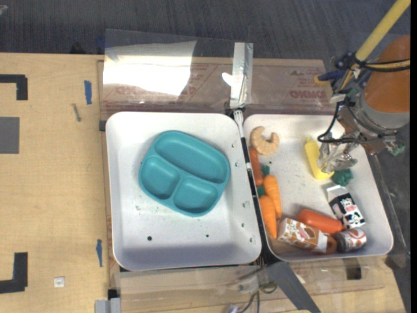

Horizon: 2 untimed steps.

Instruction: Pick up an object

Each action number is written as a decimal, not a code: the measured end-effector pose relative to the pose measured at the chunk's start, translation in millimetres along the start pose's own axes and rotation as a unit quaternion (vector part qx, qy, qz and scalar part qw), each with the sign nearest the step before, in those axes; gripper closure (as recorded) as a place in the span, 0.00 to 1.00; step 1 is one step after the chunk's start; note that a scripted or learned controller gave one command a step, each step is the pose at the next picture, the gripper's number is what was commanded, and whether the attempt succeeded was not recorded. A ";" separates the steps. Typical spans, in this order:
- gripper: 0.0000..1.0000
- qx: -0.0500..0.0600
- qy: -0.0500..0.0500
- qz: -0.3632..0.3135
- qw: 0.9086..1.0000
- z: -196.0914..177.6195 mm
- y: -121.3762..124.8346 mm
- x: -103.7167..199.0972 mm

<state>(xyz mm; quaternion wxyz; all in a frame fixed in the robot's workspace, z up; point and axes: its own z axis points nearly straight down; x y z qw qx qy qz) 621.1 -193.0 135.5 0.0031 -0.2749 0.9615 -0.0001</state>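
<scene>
My gripper (338,156) hangs over the upper right part of the right bin (381,194), below the orange band of the arm. Just to its left lies a yellow object (314,158), partly under the gripper. A small green piece (344,175) sits right below the gripper's tip. Nothing can be made out as held.
The right bin also holds a tan bread piece (264,140), carrots (269,197) along its left wall, a black-and-white carton (345,210), an orange tube (319,219), a brown pouch (301,235) and a can (352,240). A teal divided plate (184,171) lies in the left bin (124,227).
</scene>
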 end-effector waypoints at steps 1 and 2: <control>0.00 0.000 0.000 0.000 1.000 0.5 0.2 0.1; 0.00 0.001 -0.002 -0.245 0.970 46.4 70.3 -36.6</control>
